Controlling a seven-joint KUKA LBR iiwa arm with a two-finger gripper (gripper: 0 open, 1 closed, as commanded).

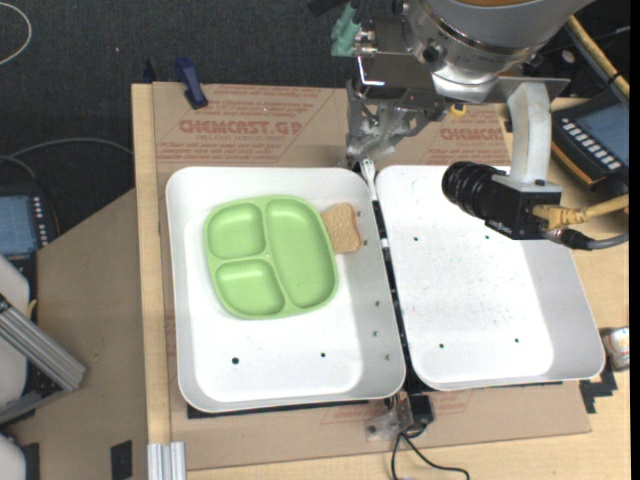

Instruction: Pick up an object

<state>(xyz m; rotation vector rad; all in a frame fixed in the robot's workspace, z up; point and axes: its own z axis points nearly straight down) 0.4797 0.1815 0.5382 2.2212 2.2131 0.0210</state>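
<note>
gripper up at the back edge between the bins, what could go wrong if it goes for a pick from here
The gripper hangs over the ridge where the two bins meet, so descending could strike a rim. The tan block touches the green divided plate, so a finger may land on the plate's edge. The plate is wide and shallow, likely hard to pinch.

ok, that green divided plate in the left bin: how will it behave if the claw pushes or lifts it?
The green divided plate looks like rigid moulded plastic, so probably stiff and light. Lying flat and wide, it should slide on the left bin, not tip. Its low rounded rim may slip from a pinch.
</note>
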